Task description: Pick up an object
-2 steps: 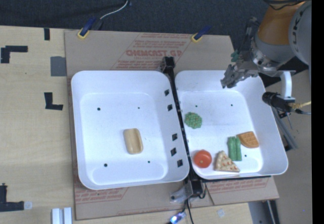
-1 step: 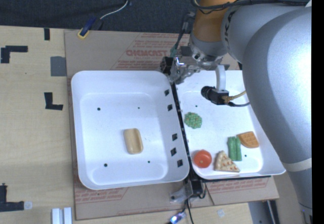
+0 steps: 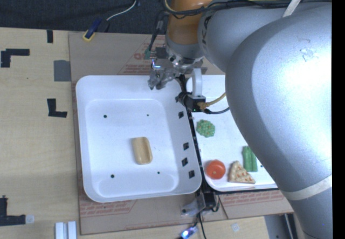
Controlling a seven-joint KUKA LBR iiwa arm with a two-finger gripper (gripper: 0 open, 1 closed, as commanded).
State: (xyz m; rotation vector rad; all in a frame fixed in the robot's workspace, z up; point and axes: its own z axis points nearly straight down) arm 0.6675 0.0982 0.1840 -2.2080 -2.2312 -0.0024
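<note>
A tan bread roll (image 3: 142,150) lies near the middle of the left bin (image 3: 91,97). The right bin (image 3: 226,184) holds a green broccoli piece (image 3: 205,128), a red tomato (image 3: 215,169), a pizza slice (image 3: 240,173) and a green vegetable stick (image 3: 249,158). My gripper (image 3: 159,80) hangs over the far rim of the left bin, well behind the roll, with nothing seen between its fingers. Its dark fingers are small and blurred against the rim.
The big grey arm (image 3: 269,70) covers most of the right bin. Black clips (image 3: 186,146) run along the divide between the bins. Cardboard (image 3: 108,54) lies under both bins, and a cable (image 3: 124,6) runs at the back.
</note>
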